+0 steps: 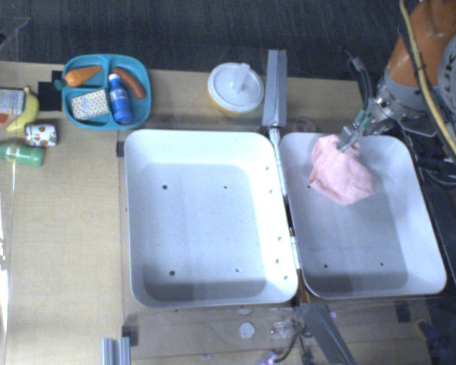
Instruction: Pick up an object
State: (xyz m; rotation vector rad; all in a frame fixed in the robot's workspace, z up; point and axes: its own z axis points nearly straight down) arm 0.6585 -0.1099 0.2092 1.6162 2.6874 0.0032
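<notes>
A crumpled pink cloth [340,175] lies in the upper part of the right white bin [380,265]. My gripper [349,138] reaches in from the upper right, its slim fingers pinched on the cloth's top right corner. That corner is pulled up into a peak at the fingertips, while the rest of the cloth hangs down towards the bin floor. The grey arm with its orange band [422,36] stands behind the bin's far right corner.
The left white bin [205,219] sits beside the right one, with a metal bar [273,90] rising at their divide. Behind stand a white lidded cup [235,87] and a teal divided plate [106,91] with toy food. A banana, a can and a green bottle [15,153] lie far left.
</notes>
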